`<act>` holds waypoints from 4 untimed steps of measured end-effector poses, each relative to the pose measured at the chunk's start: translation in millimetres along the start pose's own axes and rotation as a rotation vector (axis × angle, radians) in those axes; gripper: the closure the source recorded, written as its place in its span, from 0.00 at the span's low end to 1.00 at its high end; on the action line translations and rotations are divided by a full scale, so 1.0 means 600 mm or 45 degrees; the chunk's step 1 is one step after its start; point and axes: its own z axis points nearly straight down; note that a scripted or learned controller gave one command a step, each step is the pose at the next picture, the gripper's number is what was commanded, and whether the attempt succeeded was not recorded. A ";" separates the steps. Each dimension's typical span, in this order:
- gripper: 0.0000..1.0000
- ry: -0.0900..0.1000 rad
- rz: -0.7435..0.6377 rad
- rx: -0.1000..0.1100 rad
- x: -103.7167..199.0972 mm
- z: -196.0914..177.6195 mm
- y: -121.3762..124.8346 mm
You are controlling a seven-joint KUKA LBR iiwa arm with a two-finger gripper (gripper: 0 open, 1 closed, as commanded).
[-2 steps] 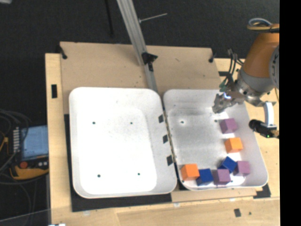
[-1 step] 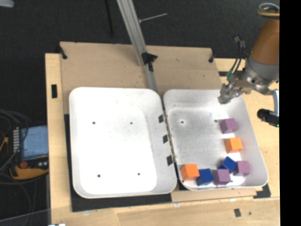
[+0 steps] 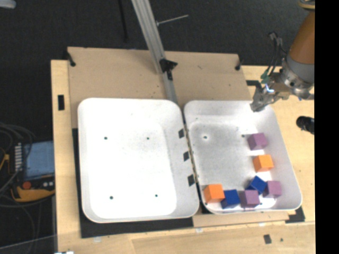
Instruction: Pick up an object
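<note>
Right bin [image 3: 222, 115]: purple cube [image 3: 258, 141] below gripper [image 3: 258, 106].

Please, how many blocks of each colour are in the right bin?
Purple blocks: 3
Orange blocks: 2
Blue blocks: 2
Total: 7

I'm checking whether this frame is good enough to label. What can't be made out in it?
- Gripper at the right bin's far corner: too small and blurred in the camera view to read its fingers.
- Arm: cut off by the right side of the view above the orange band.
- Blue block among the near-right cluster: partly hidden by the purple block in front, so its shape is unclear.
- Bin dots: too small to identify.
</note>
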 end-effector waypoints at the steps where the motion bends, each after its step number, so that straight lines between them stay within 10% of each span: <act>1: 1.00 0.002 -0.002 0.007 0.080 0.018 -0.018; 4: 1.00 0.005 -0.006 0.007 0.370 0.007 -0.036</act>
